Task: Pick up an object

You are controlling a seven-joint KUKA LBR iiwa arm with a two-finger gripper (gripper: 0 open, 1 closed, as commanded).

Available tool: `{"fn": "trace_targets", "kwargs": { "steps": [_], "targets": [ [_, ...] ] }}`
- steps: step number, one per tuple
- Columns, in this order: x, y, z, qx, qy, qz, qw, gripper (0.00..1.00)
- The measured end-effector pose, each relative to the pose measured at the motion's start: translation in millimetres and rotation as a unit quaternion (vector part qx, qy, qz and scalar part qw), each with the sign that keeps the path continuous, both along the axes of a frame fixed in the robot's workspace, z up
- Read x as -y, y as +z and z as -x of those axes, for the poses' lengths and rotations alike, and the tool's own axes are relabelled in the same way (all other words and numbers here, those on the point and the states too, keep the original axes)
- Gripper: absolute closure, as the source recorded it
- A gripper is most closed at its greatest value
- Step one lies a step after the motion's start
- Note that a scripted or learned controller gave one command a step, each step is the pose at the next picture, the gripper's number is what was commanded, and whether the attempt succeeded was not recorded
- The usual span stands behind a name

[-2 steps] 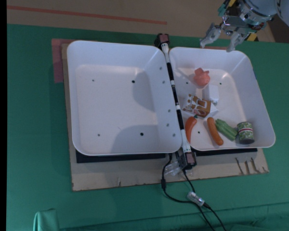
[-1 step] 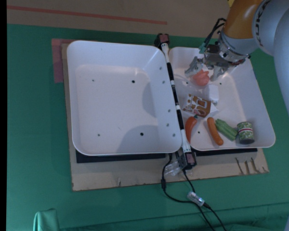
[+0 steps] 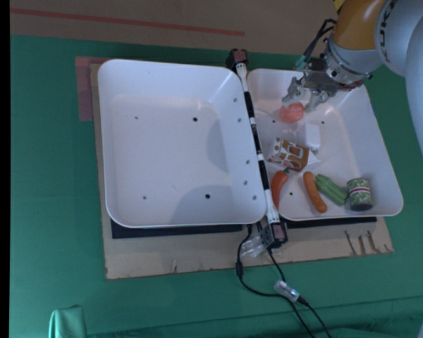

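Gripper poised over the right bin, fingers spread just above a small pink-red object

From where I stand the pink-red piece lies on the bin floor near the divider, not between the fingers. Nearer the front sit a little gingerbread-house toy, a white block, a red chilli, an orange carrot, green pods and a small banded can. Left bin sits alongside

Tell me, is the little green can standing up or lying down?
Standing up. The green can shows its round top in the right bin.
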State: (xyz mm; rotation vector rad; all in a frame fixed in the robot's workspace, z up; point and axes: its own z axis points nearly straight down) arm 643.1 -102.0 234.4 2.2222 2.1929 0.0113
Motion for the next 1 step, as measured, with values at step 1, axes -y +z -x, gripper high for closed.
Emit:
{"fn": "trace_targets", "kwargs": {
  "steps": [1],
  "targets": [
    [-66.6, 100.0, 18.9, -0.003, 0.005, -0.0030, 1.0000, 1.00]
  ]
}}
